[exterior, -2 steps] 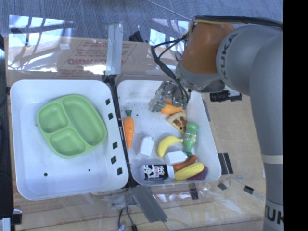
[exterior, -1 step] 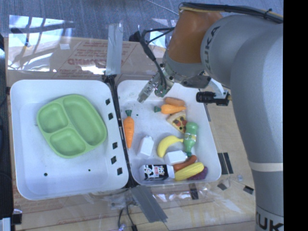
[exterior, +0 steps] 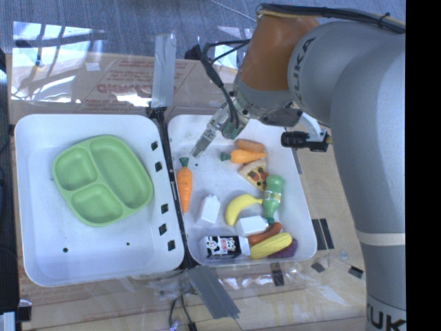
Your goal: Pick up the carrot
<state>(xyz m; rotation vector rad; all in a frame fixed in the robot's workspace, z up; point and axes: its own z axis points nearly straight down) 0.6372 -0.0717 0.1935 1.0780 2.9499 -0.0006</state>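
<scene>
I can't tell how far my jaws are standing apart; my gripper (exterior: 204,142) is hanging over the upper left of the right bin (exterior: 300,205), nothing visibly between the tips. The carrot (exterior: 184,187) is lying just below, along the bin's left wall, green top pointing up, apart from me. A second carrot (exterior: 242,156) is sitting to my right, pizza slice (exterior: 255,176) and green bottle (exterior: 272,195) under it, then banana (exterior: 242,208) and milk carton (exterior: 222,246). The green divided plate (exterior: 103,178) is resting in the left bin (exterior: 31,205).
</scene>
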